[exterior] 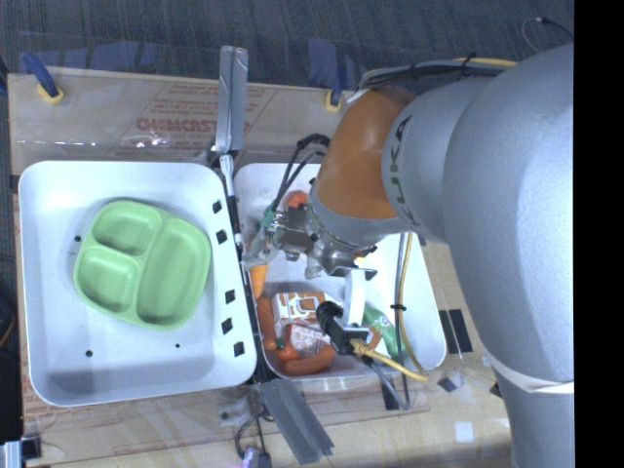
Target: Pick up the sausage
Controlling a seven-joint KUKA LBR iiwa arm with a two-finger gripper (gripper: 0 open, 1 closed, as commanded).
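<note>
sausage [304,363] lies reddish at near end of right bin [429,344]. gripper [269,234] hangs farther in, beside that bin's left wall; open or closed, cannot tell. advice: shift nearward, centre over sausage's bare curve, descend straight, close across its width.

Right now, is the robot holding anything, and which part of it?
I cannot tell. The end effector sits low in the right bin, and the sausage lies at that bin's near end.

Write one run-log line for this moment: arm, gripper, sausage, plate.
arm: over right bin | gripper: bin's far half | sausage: near end, apart from gripper | green plate: left bin
</note>
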